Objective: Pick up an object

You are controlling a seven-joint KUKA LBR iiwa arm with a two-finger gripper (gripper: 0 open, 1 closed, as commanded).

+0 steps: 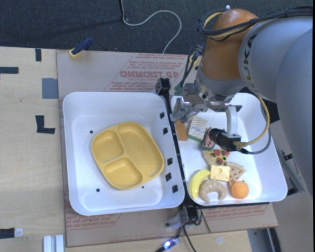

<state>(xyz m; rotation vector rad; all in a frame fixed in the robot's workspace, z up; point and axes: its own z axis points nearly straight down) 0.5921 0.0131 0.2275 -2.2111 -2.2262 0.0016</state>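
Camera view, from above: two white bins sit side by side on a cardboard sheet. At centre-left, the left bin holds a yellow divided tray, lying flat and slightly turned. At lower right, the right bin carries a cluster of toy food: a banana at the lower left of the cluster, a croissant touching it, an orange just to the right, a cheese cube and a pizza slice above them, and a checkered packet near the bin's upper left. The grey arm with its orange band fills the upper right, and the gripper hangs over the right bin's upper-left corner, just above the packet. I cannot tell how wide it stands, nor see anything held in it.
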